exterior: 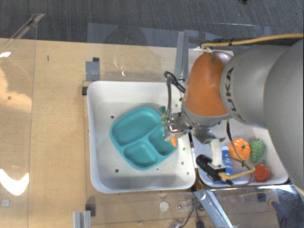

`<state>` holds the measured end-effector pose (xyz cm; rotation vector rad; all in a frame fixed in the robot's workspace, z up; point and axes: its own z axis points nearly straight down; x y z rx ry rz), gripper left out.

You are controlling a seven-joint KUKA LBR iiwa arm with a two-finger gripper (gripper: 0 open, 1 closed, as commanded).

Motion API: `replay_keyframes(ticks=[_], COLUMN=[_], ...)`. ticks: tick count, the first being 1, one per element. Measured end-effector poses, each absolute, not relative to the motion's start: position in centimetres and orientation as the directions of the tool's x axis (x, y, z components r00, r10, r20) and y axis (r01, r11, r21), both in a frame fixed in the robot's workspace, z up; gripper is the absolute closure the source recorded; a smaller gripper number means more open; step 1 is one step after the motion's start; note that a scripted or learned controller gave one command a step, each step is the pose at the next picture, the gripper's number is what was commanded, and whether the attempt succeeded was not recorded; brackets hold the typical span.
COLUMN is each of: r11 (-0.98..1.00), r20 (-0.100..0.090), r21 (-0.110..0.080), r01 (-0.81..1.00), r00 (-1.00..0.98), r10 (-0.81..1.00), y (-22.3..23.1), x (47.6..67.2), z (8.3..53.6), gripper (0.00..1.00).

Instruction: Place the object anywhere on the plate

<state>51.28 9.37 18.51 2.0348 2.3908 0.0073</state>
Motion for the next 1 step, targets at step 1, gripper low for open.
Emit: replay_keyframes(ticks=[1], r11=[0.159], r20=[0.001], r21=[0.006], r01=[0.987], r00=[-0.159], r10=[0.987], y=[9.32], x=[51.3], z=[18.52], gripper=[0.0])
